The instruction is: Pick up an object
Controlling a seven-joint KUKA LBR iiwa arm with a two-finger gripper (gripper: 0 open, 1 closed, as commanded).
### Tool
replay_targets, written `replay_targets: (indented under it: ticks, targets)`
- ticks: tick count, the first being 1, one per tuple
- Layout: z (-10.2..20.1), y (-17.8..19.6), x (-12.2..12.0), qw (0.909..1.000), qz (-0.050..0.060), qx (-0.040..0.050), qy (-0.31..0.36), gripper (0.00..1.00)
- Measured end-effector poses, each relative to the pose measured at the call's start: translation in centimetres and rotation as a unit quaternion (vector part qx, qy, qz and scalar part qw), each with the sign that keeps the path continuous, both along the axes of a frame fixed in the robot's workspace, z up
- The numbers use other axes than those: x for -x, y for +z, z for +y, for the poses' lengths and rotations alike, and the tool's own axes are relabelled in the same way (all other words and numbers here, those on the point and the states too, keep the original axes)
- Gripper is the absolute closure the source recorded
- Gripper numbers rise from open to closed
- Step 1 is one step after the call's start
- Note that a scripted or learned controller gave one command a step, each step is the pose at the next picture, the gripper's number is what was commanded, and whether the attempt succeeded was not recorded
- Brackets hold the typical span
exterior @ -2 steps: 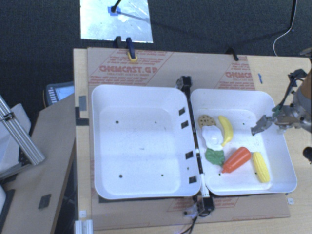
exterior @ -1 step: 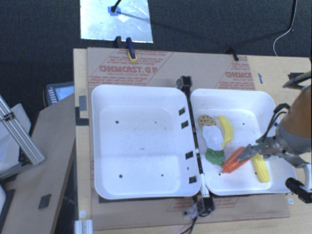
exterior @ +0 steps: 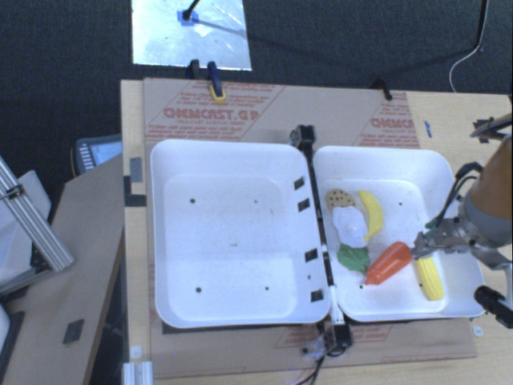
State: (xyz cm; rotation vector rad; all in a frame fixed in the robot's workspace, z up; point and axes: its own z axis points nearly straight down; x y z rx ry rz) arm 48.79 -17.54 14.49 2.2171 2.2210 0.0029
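Camera view: fingers (exterior: 423, 247) over the corn (exterior: 430, 277) beside the carrot (exterior: 388, 263), spread unclear; centre on corn first.

Two bins sit side by side on the worktop (exterior: 136, 311); the right bin (exterior: 401, 171) holds six items clustered together.

We see dark carpet (exterior: 64, 54) around the desk (exterior: 132, 135), whose top carries printed brown cardboard (exterior: 264, 111). A shiny metal sheet (exterior: 191, 22) lies on the far floor, and an aluminium rail (exterior: 28, 215) stands at the left.
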Motion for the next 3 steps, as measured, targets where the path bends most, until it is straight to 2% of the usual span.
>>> replay_targets:
  ticks: [1, 2, 3]
  targets:
    - [5.5, 8.1, 0.1, 1.0000, 0.001, -0.0003, 0.001, 1.00]
    - [11.2, 13.9, -2.8, 1.0000, 0.000, -0.0002, 0.001, 1.00]
    - [19.7, 18.8, -0.5, 1.0000, 0.000, -0.0008, 0.002, 1.00]
